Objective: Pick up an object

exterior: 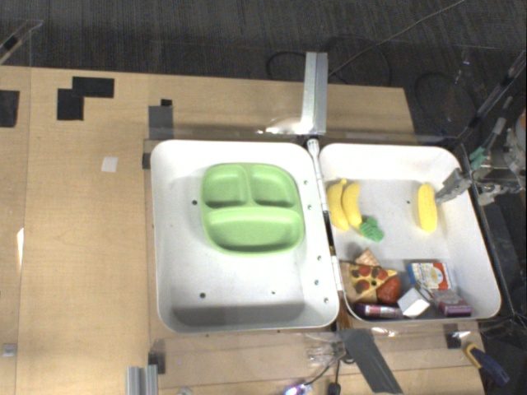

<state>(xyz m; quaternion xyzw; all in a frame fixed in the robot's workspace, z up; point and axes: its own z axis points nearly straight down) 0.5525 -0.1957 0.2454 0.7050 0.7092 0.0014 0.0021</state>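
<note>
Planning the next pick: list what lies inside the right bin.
Right bin: two bananas, a green piece, a yellow item, a pizza slice, a small carton. The front-corner clutter overlaps, hiding whatever lies beneath.

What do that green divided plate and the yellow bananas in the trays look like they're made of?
The green plate looks like moulded plastic: one even colour, matte, with rounded compartment edges. The two bananas lying side by side are probably plastic toy food, judging by their uniform yellow and smooth, slightly glossy skin, though the picture is too coarse to rule out real fruit.
</note>
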